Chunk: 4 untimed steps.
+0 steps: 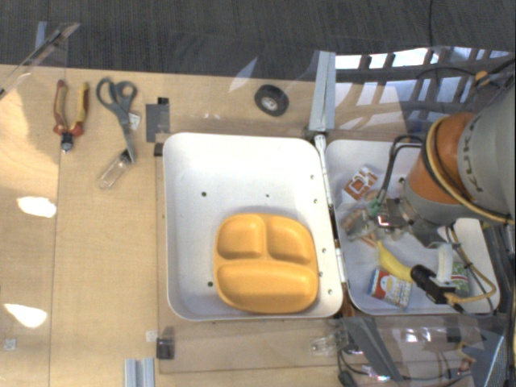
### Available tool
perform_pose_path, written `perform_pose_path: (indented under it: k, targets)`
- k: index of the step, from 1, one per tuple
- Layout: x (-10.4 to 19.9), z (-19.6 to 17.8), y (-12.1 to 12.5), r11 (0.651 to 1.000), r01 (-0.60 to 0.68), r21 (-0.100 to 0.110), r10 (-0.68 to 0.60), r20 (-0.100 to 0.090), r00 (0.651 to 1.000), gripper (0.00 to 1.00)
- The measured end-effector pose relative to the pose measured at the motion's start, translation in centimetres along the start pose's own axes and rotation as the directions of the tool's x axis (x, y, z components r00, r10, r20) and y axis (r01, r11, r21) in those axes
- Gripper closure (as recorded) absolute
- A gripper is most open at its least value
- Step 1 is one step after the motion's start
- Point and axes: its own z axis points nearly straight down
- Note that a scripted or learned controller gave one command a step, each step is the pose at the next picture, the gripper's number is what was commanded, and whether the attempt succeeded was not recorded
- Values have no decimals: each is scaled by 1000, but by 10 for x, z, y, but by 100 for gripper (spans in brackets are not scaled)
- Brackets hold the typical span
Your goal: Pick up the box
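Dark ribbed flooring runs along the top of the view, and below it a pale wooden bench (81,240) carries two shallow white bins side by side. Taking the left bin (242,156) as the landmark: inside it, toward its near edge, lies a yellow divided tray (266,262) turned upside down or at least showing three rounded sections (two small ones behind, one long one in front). Just right of the left bin, touching along a shared rim, sits the right bin (352,297), and the grey arm (480,164) with its orange band reaches over it from the right. The gripper (385,216) hangs low over the middle of that right bin, among a scatter of small items; whether its fingers are apart or together cannot be told, since the wrist and cables cover them. The box (390,287), a small carton with red and white print, lies flat near the front of the right bin, just right of the left bin's front corner and apart from the gripper. A yellow banana (393,260) lies between the box and the gripper, and a small red-and-white packet (361,184) rests farther back. Left of the left bin, on bare bench, lie scissors (121,107) and red-handled pliers (68,111); behind it sits a roll of black tape (271,99).
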Motion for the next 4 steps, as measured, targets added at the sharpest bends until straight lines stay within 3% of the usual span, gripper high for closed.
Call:
perform_pose_path:
  k: [1,2,3,4]
  targets:
    - [-15,2,47,989,-147,6,147,1,989,0]
    - [-15,-11,50,990,-138,-2,138,3,990,100]
    - [38,-96,25,979,206,9,-206,-6,979,100]
    - [38,-95,25,978,206,9,-206,-6,979,0]
